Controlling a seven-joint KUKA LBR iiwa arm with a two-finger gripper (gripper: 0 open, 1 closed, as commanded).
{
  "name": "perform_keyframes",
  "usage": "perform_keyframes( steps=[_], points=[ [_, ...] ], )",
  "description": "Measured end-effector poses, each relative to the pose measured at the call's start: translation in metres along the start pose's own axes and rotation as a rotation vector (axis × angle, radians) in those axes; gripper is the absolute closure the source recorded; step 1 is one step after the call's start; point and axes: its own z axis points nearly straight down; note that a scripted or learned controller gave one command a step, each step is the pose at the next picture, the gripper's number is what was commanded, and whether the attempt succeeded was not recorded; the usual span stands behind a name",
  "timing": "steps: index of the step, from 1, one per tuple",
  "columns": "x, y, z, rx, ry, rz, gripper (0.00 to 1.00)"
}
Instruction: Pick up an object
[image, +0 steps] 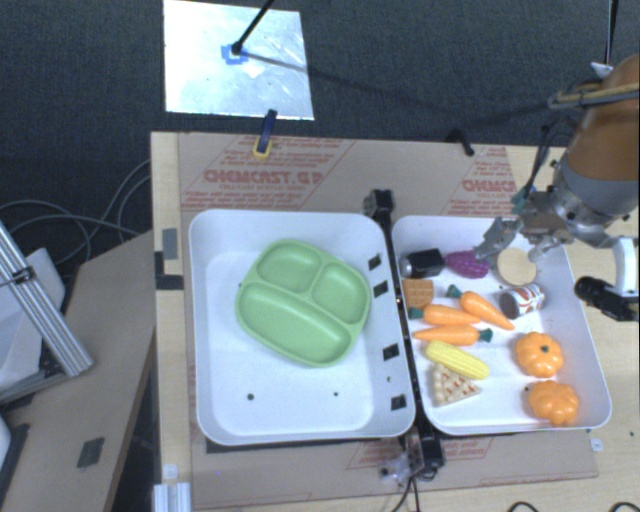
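Two shallow white plastic bins sit side by side on the worktop (330, 165), which is covered with brown printed cardboard. The left bin (225, 400) holds a light green divided plastic plate (303, 300), lying slightly turned near the bin's middle. The right bin (590, 385) carries a scatter of toy food: a black boxy object (424, 262) at its upper left, a purple flat piece (466, 265) just beside that, a pale tan round disc (517, 268) farther right, and a small brown-and-white can-like piece (522, 299) below the disc. Two orange plastic carrots (470, 314) lie across the middle, with a small orange-brown waffle-like square (418, 293) to their left. Below them lies a yellow corn cob (457, 359), then a tan pizza-slice wedge (451, 386) near the front edge. Two orange toy pumpkins (540, 355) sit at the right, one above the other, close together. The grey arm with its orange band (605, 140) reaches in from the right, and its gripper (521, 240) hovers over the upper part of the right bin, above the purple piece and the tan disc. Its two fingers (495, 240) are spread apart and released, with nothing between them. Every toy lies in the bin.
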Motion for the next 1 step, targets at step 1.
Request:
perform_keyframes(
  steps=[1],
  points=[
    [0.0003,0.0019,-0.0078,-0.012,-0.002,-0.002,0.0]
  ],
)
